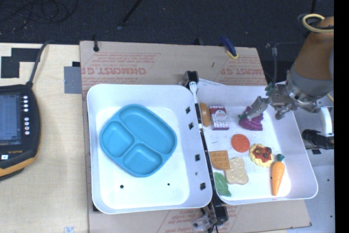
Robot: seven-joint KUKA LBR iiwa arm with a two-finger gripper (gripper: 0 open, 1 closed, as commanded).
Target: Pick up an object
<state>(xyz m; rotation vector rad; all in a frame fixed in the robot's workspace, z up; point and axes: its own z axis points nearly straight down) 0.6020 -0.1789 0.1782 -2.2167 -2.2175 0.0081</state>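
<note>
The purple grape bunch (251, 121) lies in the upper middle of the right bin (303, 145), and the gripper (257, 108) sits at its twelve o'clock, fingers slightly parted and touching or almost touching the top of the bunch; whether they actually grip it cannot be told from this view; the arm (312, 65) stretches away at the gripper's two o'clock. At the grapes' nine o'clock stands a small red and white carton (219, 117); at their six o'clock lies a red-orange disc (240, 142); near the disc's four o'clock sits a yellow pastry with red topping (261, 154), and just beside that, at its four o'clock, a carrot (277, 174). A waffle (219, 159), a pale toast slice (236, 171) and a green leaf (222, 183) cluster at the bin's seven o'clock. The left bin (106, 100) holds a blue divided plate (137, 140).
</note>
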